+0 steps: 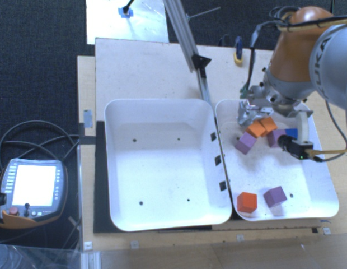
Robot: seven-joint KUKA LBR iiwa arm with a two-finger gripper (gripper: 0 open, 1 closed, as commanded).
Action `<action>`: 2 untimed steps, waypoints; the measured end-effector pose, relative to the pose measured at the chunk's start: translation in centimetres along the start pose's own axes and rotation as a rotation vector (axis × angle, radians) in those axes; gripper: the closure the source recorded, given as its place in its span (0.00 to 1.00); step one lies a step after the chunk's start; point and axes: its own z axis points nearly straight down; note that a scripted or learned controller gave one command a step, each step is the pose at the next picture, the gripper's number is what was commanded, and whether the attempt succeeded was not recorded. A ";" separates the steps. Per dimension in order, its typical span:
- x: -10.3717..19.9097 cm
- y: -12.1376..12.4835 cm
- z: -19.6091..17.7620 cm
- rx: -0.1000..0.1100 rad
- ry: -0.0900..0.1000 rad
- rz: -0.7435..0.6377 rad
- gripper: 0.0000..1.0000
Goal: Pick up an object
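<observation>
Camera view — three orange blocks [247, 202], three purple blocks [275, 195], one blue block [291, 133]; hand [249, 115] spread unreadable.

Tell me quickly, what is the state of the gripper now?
Gripper: low in the right bin over the orange blocks; open or closed cannot be told.

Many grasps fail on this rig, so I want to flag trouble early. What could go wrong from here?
1. The end effector is low over a tight cluster: orange block, purple block and blue block. It may nudge several and grip none.
2. The cluster sits near the bin wall, so a pushed block could jam there.
</observation>
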 end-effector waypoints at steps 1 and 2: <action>6.0 0.2 1.0 0.002 0.001 0.000 1.00; 11.8 1.2 1.5 0.000 0.001 -0.001 1.00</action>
